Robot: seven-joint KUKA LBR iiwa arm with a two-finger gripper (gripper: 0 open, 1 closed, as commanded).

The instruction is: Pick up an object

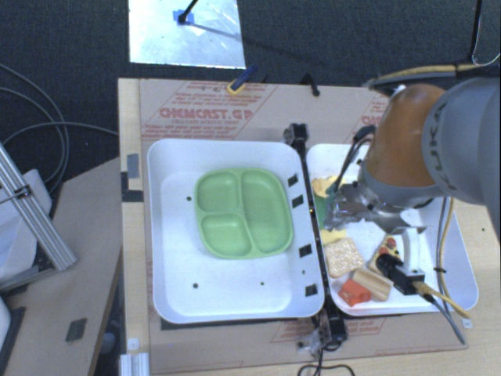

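The arm's orange band and grey wrist hang over the right bin [462, 288]. My gripper [337, 210] reaches down near that bin's left wall, just above a yellow item [322, 186]. Below it lie a tan cracker-like square [343, 258], a tan block [373, 283] and a red block [354, 292]. A small red and yellow piece [389, 247] sits next to a black part. The arm hides the bin's upper half.
The left bin [172, 288] holds a green three-compartment plate [241, 213]. A black divider with clips [307, 218] runs between the bins. Cables trail off the right bin's lower right corner. A shiny sheet [186, 22] lies beyond the bench.
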